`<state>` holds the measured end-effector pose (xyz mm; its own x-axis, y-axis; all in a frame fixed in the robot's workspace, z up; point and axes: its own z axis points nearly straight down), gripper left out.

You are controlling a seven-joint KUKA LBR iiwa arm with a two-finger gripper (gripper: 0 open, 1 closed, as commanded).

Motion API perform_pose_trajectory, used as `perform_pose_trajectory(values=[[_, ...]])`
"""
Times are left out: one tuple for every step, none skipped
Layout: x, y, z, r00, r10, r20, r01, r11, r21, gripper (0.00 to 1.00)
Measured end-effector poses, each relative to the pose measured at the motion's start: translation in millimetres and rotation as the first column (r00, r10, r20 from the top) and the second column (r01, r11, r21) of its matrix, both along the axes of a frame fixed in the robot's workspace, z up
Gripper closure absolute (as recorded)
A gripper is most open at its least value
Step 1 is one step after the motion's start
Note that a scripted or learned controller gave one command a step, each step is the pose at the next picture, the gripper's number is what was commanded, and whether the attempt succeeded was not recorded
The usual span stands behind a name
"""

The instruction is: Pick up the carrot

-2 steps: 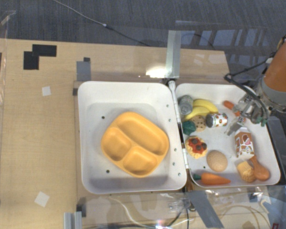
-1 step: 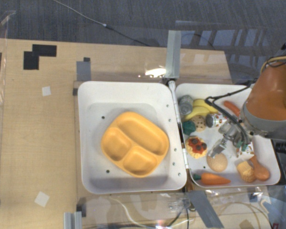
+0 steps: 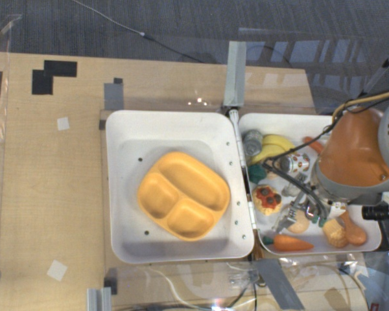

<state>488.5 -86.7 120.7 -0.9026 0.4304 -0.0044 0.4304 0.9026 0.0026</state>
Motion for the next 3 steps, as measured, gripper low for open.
perform_pose_trajectory(values=[[0.3, -43.1, 3.6, 0.996, 0.095, 0.003, -0.094, 0.996, -0.003, 0.0], [0.5, -42.3, 3.5, 0.995, 0.096, 0.003, -0.096, 0.995, -0.003, 0.0], [3.9, -40.7, -30.7, 0.995, 0.103, 0.012, -0.102, 0.995, -0.006, 0.0]])
